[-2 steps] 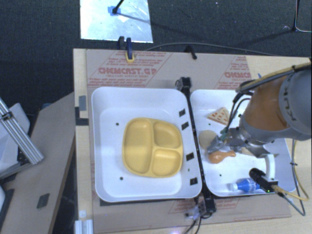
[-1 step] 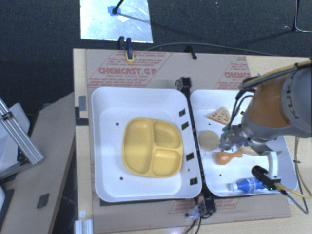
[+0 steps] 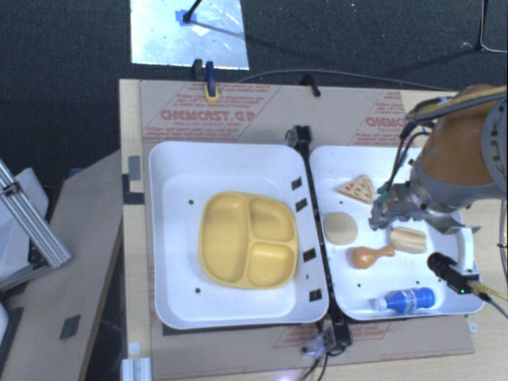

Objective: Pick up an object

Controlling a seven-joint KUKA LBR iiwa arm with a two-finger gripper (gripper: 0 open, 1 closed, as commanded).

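Claw (image 3: 386, 210) is hanging low over the right bin (image 3: 341, 292), fingers pointing down between the pizza slice (image 3: 356, 188) and the bun (image 3: 408, 239). Can't tell how its fingers are set from this angle; nothing visibly sitting between them. Arm (image 3: 464, 153) is coming in from the right, orange band showing above the wrist.

Right bin is holding five items, one of each:
- pizza slice, near the back, left of the claw
- round cookie (image 3: 341, 228), near the divider
- drumstick (image 3: 370, 255), just right of the cookie and a bit forward
- bun, just beside the claw, toward the front right
- blue bottle (image 3: 406, 300), lying on its side along the front wall

Left bin (image 3: 175, 213) is holding one yellow tray (image 3: 248, 239), three compartments, lying flat roughly centred.

Two white bins are sitting side by side, touching at a black hinge strip (image 3: 312, 236), on a brown sheet printed with red lettering (image 3: 198, 109). That sheet is lying on a wooden bench (image 3: 87, 236). One clamp (image 3: 209, 78) is gripping the sheet's back edge. Dark carpet (image 3: 63, 54) is running behind the bench, with one shiny plate (image 3: 190, 22) lying on it. One aluminium rail (image 3: 28, 217) is leaning in at the far left.
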